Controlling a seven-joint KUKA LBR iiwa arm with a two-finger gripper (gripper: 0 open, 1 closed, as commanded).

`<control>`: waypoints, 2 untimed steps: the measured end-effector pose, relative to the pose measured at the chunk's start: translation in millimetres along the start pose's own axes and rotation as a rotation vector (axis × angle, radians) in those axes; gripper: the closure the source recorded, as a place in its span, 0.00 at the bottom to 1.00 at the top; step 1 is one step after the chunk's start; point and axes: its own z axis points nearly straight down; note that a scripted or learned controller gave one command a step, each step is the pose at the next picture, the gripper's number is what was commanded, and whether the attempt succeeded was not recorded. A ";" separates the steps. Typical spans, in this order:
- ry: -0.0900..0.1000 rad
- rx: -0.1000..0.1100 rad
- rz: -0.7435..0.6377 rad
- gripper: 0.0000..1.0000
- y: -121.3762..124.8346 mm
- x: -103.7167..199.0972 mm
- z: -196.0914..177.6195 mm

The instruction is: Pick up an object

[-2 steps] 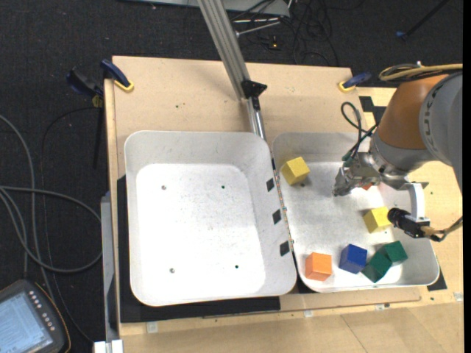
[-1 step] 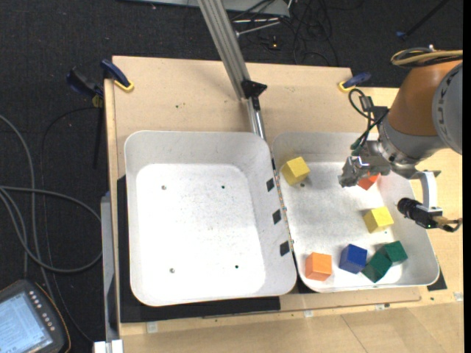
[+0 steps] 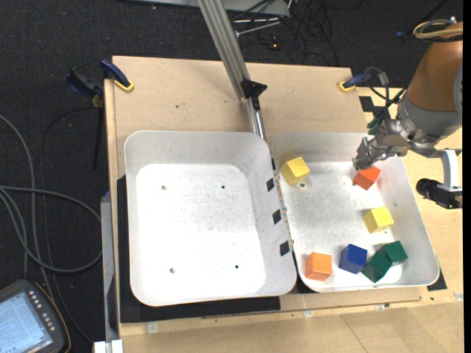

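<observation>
**Arm Closes In on Red Block in Right Bin**

At the bottom of the frame, nearest the camera, a row of blocks lines the lower edge of the right bin: from left to right, an orange block, a blue block and 2 green blocks touching each other. Above them, toward the right wall, sits a yellow block, and a 2nd yellow block lies at the bin's upper left, near the divider. The left bin fills the centre-left of the frame.

At the upper right, the grey arm with its orange band reaches down into the right bin, and its gripper hangs just above and slightly left of a red block. The block looks roughly cubic and sits turned at an angle to the bin walls, so no long axis favours one approach. Gripper and block appear touching or nearly so, but the view from above does not settle whether the block sits between the fingers; whether they are spread or pressed together cannot be told.

The likely target is that red block, lying directly below the gripper in the frame. A grasp seems to call for a short drop, with the jaws squared to the block's tilted faces.
</observation>
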 end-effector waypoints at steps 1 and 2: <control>0.000 0.000 -0.001 1.00 2.1 -0.4 -52.0; 0.004 0.008 -0.005 1.00 13.4 54.2 -38.0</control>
